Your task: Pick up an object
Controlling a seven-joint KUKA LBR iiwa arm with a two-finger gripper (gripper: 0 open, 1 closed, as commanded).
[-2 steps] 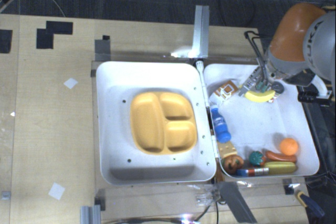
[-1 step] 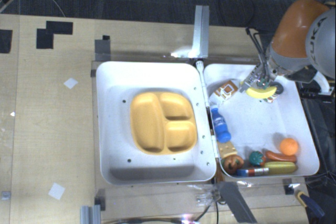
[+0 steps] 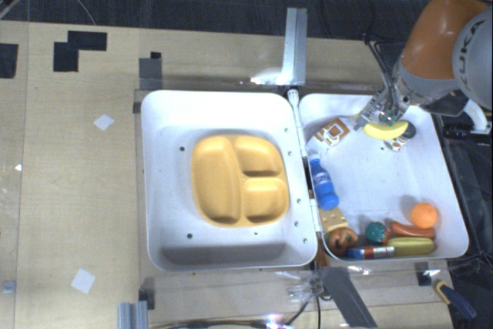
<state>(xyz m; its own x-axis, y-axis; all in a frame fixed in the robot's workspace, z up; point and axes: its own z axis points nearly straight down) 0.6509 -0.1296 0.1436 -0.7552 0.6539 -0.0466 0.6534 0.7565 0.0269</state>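
My gripper (image 3: 383, 116) hangs over the far part of the right bin (image 3: 454, 189), reaching in from the right. Directly beneath its tip is a yellow banana-shaped toy (image 3: 385, 130), touching or nearly touching it, with a dark shadow just to the toy's right. Whether the toy is held is hidden by the hand above it. A small brown-and-white box (image 3: 332, 133) lies to the left of the gripper. A blue bottle (image 3: 323, 186) lies along the bin's left wall.
At the right bin's near edge lie an orange ball (image 3: 423, 215), a teal ball (image 3: 375, 231), an orange carrot-like piece (image 3: 406, 228), a yellow-green piece (image 3: 412, 246) and a brown item (image 3: 339, 232). The left bin (image 3: 162, 166) holds a yellow divided tray (image 3: 239, 179).
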